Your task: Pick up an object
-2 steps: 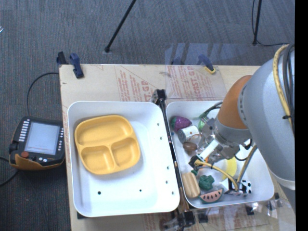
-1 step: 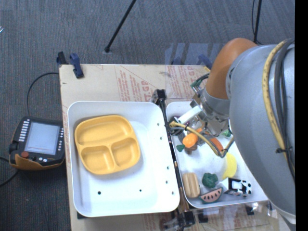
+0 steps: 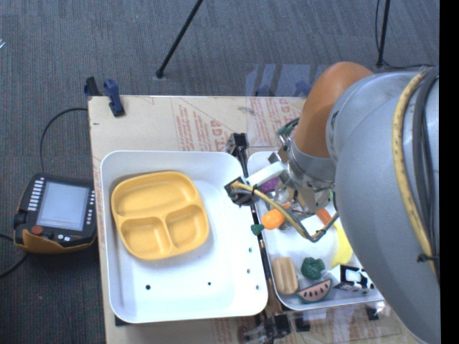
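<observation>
The grey arm with its orange band (image 3: 333, 110) hangs over the right bin (image 3: 287, 303). Its gripper (image 3: 305, 210) is low in that bin's upper half, largely hidden by the wrist. Just left of it lie an orange carrot-like toy (image 3: 272, 219) with a green tip (image 3: 256, 229) and a purple toy (image 3: 270, 186). Toward the bin's front lie a tan bread piece (image 3: 285, 274), a green broccoli (image 3: 312, 267), a watermelon slice (image 3: 316, 290), a yellow toy (image 3: 343, 251) and a black-and-white item (image 3: 353, 275).
The left bin (image 3: 179, 292) holds a yellow divided plate (image 3: 159, 213) at its upper left. A teach pendant (image 3: 57, 213) lies on the floor to the left of the bench. A blue clamp (image 3: 112, 95) grips the bench's back left corner.
</observation>
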Robot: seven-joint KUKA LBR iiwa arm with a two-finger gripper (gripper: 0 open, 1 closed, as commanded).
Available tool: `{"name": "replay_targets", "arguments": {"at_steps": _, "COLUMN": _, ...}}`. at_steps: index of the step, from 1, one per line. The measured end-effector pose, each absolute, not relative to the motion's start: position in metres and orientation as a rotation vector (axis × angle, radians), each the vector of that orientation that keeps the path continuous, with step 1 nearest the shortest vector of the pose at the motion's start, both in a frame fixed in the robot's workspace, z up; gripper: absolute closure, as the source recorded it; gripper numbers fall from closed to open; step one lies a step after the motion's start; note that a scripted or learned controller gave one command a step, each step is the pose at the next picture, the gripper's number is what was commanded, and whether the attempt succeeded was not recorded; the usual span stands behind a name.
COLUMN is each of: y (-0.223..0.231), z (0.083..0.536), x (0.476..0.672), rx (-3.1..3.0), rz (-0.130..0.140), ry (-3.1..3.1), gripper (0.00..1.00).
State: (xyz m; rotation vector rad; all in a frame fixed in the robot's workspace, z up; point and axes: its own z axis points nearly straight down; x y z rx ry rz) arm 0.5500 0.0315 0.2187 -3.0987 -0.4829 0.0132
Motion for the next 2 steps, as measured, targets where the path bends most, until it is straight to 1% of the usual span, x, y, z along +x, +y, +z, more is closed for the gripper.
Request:
{"name": "replay_targets", "arguments": {"at_steps": 1, "y": 0.038, "z": 0.278, "x": 0.600, "rx": -3.122, "rz": 0.001, "ry": -0.309, "gripper": 1.00}}
{"name": "replay_targets", "arguments": {"at_steps": 2, "y": 0.091, "z": 0.295, "x": 0.551, "rx": -3.119, "rz": 0.007, "ry": -0.318, "gripper": 1.00}}
